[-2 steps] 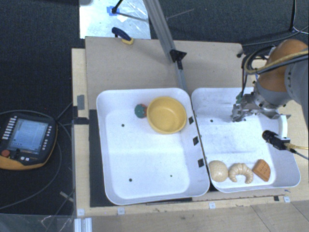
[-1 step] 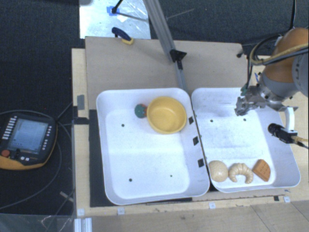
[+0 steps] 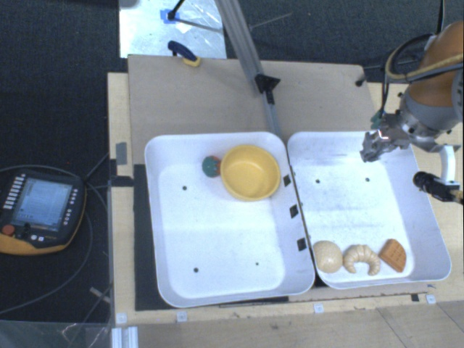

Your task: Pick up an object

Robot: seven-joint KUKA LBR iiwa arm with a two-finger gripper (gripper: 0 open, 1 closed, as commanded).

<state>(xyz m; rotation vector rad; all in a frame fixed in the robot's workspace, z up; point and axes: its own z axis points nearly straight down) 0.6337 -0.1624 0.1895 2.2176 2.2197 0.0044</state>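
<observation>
Three candidate objects lay in a row along the near wall of the right bin (image 3: 417,201): a pale round bun (image 3: 327,256), a croissant-shaped piece (image 3: 362,259) touching or nearly touching it, and an orange waffle-like piece (image 3: 393,254) just beside that. None was held. The gripper (image 3: 374,149) hung over the far part of the same bin, well apart from all three; whether its fingers were open or closed could not be told at this resolution.

In my judgement the step in hand was the approach. To do it well, the arm would need to travel toward the near wall and descend squarely over one item. The waffle-like piece, at the end of the row, appeared the easier target; the bun and croissant sat close enough to crowd each other.

The left bin (image 3: 217,267) held a yellow bowl (image 3: 250,172) near its far right corner, upright, with a small dark green ball (image 3: 211,166) touching its left side.
</observation>
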